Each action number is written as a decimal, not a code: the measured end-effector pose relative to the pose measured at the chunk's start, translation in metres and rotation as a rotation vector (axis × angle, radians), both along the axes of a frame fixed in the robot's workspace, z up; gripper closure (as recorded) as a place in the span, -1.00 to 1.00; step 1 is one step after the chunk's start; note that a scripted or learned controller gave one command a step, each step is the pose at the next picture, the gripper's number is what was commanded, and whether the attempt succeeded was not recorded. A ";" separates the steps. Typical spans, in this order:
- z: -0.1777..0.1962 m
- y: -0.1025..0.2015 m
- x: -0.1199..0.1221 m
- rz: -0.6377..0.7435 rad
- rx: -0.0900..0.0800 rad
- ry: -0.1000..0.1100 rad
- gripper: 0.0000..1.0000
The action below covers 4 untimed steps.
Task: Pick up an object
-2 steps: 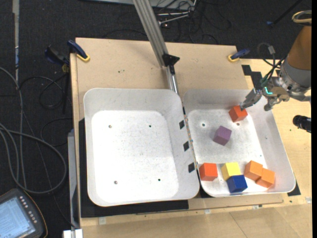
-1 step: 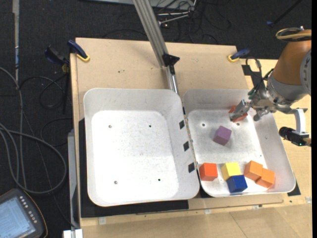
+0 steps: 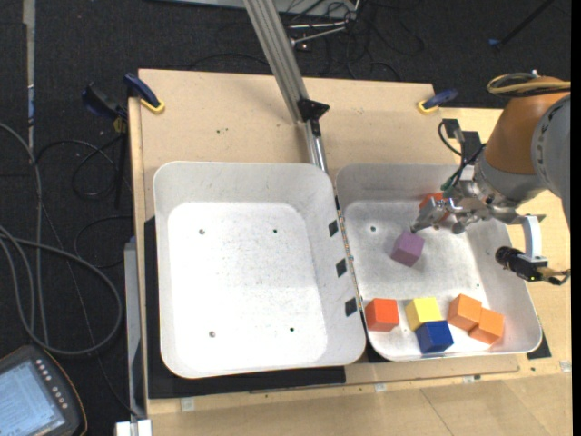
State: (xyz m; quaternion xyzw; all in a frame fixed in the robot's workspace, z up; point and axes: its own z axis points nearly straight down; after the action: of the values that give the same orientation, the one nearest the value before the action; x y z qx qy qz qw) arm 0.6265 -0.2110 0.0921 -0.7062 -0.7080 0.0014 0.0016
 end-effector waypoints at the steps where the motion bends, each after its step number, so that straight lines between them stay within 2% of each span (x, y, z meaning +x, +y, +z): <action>1: 0.014 0.000 0.002 0.002 -0.002 -0.007 1.00; 3: 0.113 0.009 0.000 0.001 -0.002 -0.011 1.00; 4: 0.125 0.010 0.001 0.001 -0.001 -0.008 1.00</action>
State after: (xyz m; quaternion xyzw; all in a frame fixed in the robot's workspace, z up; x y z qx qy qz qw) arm 0.6271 -0.2014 0.2175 -0.7060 -0.7082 -0.0010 -0.0018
